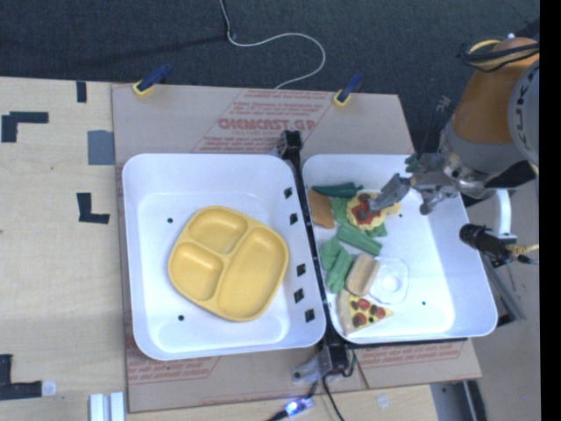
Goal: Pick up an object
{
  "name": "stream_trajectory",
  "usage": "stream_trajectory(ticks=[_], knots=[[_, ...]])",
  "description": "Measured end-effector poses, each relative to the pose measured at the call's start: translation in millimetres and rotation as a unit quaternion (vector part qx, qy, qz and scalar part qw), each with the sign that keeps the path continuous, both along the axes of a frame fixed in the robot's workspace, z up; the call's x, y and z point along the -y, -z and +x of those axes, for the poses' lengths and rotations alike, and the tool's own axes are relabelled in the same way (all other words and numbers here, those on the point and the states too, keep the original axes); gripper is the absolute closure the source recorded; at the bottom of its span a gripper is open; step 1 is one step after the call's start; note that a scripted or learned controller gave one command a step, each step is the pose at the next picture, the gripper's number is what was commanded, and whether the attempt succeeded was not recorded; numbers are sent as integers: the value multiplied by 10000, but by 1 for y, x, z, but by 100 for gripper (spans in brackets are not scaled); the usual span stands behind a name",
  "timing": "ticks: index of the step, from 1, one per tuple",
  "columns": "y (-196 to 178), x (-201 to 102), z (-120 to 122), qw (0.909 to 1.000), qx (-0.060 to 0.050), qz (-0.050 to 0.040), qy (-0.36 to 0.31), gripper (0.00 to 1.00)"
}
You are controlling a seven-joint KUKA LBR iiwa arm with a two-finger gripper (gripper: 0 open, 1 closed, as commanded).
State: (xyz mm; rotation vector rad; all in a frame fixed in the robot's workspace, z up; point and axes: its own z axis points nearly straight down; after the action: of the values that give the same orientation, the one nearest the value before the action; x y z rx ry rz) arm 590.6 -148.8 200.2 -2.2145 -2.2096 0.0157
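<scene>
Toy food lies in a pile at the left side of the right bin (456,310). A round pizza piece (364,211) sits near the top of the pile, with a green bean pod (337,189) and an orange piece (320,210) beside it. Lower down are green pieces (334,264), a bread roll (361,274), a pizza slice (365,310) and a clear piece (392,280). My gripper (406,200) hangs over the upper part of the right bin. It is open, with one fingertip (384,201) at the round pizza's right edge. Nothing sits between the fingers.
The left bin (145,235) holds a yellow divided plate (229,262). A black clip (290,143) joins the bins at the back. The grey and orange arm (491,112) comes in from the right. A cable (272,42) runs across the dark floor behind.
</scene>
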Motion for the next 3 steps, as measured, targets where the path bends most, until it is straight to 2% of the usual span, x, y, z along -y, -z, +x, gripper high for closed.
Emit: stream_trajectory(ticks=[1, 3], knots=[[-9, 0, 3, 10000, 73, -10, -17, 0], [80, -12, -1, 10000, 62, -13, -21, 0]])
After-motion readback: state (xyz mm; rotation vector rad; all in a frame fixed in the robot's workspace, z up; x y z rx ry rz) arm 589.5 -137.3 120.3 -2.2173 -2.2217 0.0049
